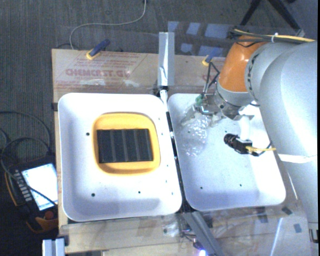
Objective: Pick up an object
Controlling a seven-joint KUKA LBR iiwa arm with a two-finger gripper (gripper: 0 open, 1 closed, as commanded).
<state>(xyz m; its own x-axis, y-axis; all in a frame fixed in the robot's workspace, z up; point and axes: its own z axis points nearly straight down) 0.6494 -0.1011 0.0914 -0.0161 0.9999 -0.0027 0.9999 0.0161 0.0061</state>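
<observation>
Camera view shows the hand (pixel 205 107) low in the far left corner of the right bin (pixel 256 196), by a clear wrapper (pixel 195 135); its grip cannot be told, so the pickup seems not yet done.

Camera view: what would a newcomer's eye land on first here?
The yellow tray with its black ribbed centre stands out most, lying in the middle of the left bin. Next comes the big grey arm with its orange band, reaching in from the right over the right bin. Its gripper sits at the far left corner, just above a crumpled clear plastic piece.
</observation>
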